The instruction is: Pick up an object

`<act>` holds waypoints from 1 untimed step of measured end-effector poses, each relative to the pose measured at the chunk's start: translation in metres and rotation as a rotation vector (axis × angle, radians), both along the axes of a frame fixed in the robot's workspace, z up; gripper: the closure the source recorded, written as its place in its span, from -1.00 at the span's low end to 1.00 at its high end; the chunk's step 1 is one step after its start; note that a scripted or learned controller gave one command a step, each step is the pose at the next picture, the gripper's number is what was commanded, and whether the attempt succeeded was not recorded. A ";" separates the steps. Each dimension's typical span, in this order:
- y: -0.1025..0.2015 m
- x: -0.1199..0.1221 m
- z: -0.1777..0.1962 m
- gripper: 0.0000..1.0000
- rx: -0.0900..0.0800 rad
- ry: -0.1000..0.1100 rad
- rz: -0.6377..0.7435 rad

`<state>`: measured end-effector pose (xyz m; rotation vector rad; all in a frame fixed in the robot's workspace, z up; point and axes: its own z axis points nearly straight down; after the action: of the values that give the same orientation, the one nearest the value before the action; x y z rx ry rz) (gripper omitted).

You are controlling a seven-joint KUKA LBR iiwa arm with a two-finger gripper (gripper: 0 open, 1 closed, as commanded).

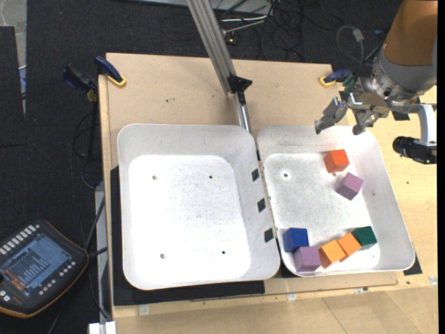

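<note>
Jaws [345,117] spread above right bin [389,207], six blocks inside

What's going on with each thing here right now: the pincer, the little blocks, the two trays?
pincer: open, holding nothing, above the right tray's far edge
orange block: alone, nearest the pincer
purple block: loose, just past the orange one
blue, purple, orange, green blocks: bunched along the near edge
right tray: holds all six blocks
left tray: nothing in it
</note>
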<state>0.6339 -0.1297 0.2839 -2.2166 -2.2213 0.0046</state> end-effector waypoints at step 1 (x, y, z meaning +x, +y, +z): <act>0.000 0.001 0.003 -1.00 -0.001 -0.005 0.001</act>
<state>0.6346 -0.1296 0.2868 -2.2185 -2.2252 0.0004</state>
